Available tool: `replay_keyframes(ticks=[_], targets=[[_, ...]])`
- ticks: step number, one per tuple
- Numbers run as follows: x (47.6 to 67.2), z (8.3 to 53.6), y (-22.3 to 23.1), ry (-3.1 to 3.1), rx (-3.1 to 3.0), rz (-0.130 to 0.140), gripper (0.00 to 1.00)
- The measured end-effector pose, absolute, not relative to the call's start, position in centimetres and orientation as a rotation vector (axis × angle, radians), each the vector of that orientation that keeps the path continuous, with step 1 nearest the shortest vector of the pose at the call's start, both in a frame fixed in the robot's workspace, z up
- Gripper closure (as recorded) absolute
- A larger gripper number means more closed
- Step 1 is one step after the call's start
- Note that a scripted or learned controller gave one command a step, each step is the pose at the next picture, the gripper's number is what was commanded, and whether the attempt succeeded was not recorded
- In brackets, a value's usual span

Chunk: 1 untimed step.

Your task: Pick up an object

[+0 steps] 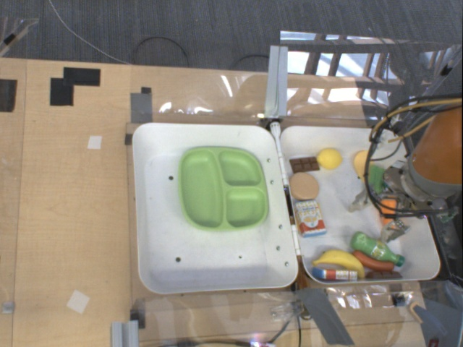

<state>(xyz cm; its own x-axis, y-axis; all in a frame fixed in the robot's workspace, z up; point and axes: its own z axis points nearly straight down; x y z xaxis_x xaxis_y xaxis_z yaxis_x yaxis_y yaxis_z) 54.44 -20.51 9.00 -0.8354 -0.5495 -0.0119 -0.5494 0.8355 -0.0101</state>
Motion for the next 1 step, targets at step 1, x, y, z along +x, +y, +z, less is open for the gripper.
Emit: replay_keyframes(ticks=[1], targets=[[53.59,9.12,-14.77,2.992,-0.894,-0.012,0.00]])
